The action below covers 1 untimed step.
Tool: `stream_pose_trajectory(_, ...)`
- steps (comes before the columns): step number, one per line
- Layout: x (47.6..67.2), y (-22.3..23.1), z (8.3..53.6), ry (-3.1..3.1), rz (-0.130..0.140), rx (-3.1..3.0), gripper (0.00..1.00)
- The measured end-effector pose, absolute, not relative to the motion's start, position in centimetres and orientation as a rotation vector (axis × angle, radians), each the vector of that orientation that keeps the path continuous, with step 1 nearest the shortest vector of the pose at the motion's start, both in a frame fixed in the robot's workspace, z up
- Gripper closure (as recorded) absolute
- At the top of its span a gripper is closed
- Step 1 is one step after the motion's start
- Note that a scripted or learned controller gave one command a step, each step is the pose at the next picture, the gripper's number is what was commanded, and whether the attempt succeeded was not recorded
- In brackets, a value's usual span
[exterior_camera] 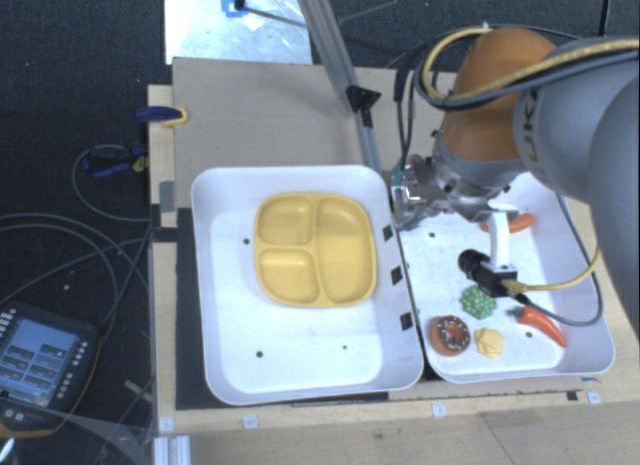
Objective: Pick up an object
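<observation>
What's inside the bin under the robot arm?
A donut, a green lump, a yellow piece and an orange pepper. The arm covers the back of the bin; another orange thing peeks out.

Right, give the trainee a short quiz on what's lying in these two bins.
1. True or false: the yellow divided plate lies in the view's left bin.
2. Which thing lies closest to the donut? A) a pale yellow piece B) a blue cup C) a spoon
3. Fill in: the plate has ___ compartments.
Key: 1 true; 2 A; 3 three.
</observation>
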<state>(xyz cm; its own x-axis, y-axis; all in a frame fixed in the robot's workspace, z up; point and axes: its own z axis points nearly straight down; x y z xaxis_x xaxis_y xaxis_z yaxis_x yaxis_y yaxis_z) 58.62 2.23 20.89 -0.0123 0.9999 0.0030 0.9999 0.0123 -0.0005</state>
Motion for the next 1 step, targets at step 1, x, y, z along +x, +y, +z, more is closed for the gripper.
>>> stream_pose_trajectory(1, 56.46, 6.75, 22.35, -2.233, -0.004, -2.207, 1.0)
